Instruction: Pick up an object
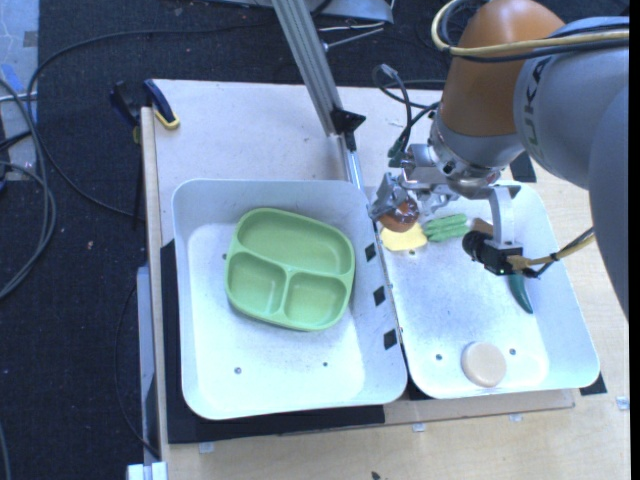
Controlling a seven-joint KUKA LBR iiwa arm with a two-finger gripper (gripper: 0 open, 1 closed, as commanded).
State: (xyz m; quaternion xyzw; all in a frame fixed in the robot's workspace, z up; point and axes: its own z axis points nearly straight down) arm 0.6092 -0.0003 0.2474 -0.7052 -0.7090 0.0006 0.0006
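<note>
tool (398,206) sits low over the far left corner of the right white bin (560,338), fingers hidden, so its state cannot be told. just beside and below it lies a flat yellow piece (403,239), touching a light green oblong object (445,228) to its right.

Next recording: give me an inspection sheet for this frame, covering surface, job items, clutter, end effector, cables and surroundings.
Surface: two white bins side by side, left bin, right bin.
Job items: green divided plate in left bin; yellow piece, light green piece, dark green piece and tan disc in right bin.
Clutter: nothing seen.
End effector: low over the yellow piece; finger state unclear.
Cables: black cables on the floor at left.
Surroundings: metal rail behind the bins.
</note>
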